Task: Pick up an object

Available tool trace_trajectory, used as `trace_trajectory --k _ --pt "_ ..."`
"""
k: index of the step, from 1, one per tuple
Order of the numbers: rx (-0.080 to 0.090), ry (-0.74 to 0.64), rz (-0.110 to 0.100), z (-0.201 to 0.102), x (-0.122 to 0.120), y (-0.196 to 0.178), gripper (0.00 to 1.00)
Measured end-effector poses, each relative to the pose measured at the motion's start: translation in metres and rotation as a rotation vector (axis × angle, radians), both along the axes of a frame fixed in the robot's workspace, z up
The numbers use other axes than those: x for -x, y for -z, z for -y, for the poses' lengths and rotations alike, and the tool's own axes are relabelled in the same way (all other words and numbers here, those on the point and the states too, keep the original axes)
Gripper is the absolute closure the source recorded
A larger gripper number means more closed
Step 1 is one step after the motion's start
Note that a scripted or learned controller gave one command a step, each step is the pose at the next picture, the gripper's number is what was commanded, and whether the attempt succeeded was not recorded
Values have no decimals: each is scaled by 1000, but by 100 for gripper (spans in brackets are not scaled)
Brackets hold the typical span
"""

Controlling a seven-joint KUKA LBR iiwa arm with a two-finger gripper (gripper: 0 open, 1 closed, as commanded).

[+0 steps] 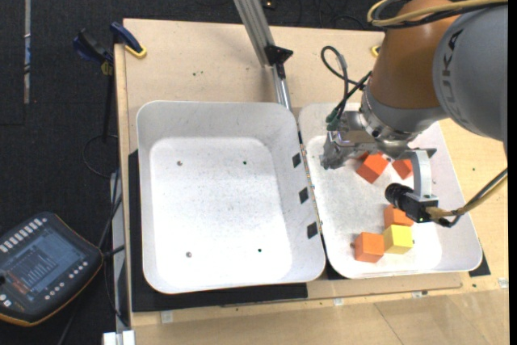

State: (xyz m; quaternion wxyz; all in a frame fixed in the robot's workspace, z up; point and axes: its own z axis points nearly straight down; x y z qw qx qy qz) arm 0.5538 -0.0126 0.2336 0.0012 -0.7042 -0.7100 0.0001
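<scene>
Five small blocks lie in the right bin (452, 258), four orange and one yellow. One orange block (372, 167) sits near the bin's middle, with a smaller orange piece (401, 169) just beside it toward the right rim. Near the front edge, the yellow block (399, 239) touches an orange block (368, 246) on its left, and another orange one (396, 216) lies just behind it. The gripper (333, 156) hangs low over the bin's left part, beside the middle orange block; whether it is open or closed I cannot tell. The grey arm (472, 69) covers the bin's far right corner. The left bin (153, 133) sits alongside on the wooden bench (202, 52). A teach pendant (40, 264) rests on the dark floor by the bench's front left corner.
</scene>
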Motion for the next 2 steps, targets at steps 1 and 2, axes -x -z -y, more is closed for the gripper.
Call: trace_trajectory --k 1,2 --pt "0 1 0 -49 11 7 100" --pt "0 0 0 -99 13 13 100"
